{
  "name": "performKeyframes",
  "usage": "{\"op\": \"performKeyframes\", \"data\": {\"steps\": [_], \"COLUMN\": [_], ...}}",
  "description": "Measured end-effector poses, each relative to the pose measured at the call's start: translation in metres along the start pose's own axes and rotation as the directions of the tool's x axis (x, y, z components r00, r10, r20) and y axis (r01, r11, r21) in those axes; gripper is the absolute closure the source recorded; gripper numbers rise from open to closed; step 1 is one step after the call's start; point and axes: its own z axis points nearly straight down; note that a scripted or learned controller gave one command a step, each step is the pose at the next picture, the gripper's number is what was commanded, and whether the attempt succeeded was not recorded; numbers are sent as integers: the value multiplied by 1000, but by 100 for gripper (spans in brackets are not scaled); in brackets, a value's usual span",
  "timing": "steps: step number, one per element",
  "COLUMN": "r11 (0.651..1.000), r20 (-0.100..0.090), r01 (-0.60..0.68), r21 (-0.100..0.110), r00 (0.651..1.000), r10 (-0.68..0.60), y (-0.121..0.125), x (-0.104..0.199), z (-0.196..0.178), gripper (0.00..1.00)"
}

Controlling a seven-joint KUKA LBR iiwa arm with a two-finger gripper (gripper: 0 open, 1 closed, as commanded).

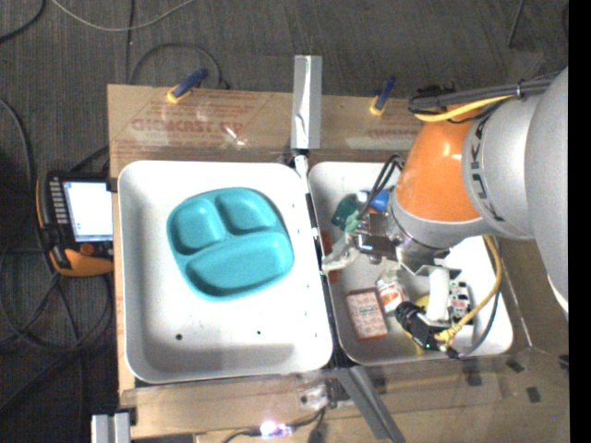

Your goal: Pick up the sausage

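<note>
left bin [138, 340]: shallow tray of smooth white plastic with rounded corners and a few dark specks on its floor toward the front.
right bin [499, 344]: the same white plastic, rim to rim with the left bin; the arm covers much of it.
packet [367, 313]: flat reddish-brown rectangle with a pale printed face, lying on the right bin's floor near the front.
sausage [389, 294]: hard to be sure; the best match is a small reddish rounded piece with a pale patch, on the right bin's floor just beside the packet, apart from the gripper.
plate [231, 247]: glossy turquoise with soft rounded edges, moulded into three compartments, lying in the middle of the left bin.
gripper [362, 244]: bare metal parts low over the left side of the right bin; whether it is released or clenched cannot be told.
pendant [78, 220]: orange and black handheld controller with a lit screen, just left of the tabletop.
green lump [346, 212]: small and teal-green, in the right bin beyond the gripper; its shape is unclear.
arm [517, 164]: smooth grey casing with a glossy orange band [443, 173].
tabletop [212, 123]: matt brown board with faint printed lettering.
post [307, 100]: grey metal profile standing at the far end between the bins.
clamps [186, 83]: blue-handled, gripping the tabletop's far edge.
floor [74, 44]: dark grey ribbed carpet with thin cables looping across it.
</note>
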Motion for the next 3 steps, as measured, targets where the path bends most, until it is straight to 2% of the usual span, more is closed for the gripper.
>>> {"op": "performKeyframes", "data": {"steps": [1,2,3], "r11": [982,952,953], "r20": [-3,-1,4], "r01": [-188,-305,-302], "r21": [2,3,7], "r00": [982,952,953], "r10": [188,305,302], "y": [-4,-32,-32], "x": [-45,106,107], "z": [23,23,16], "gripper": [0,0,100]}}
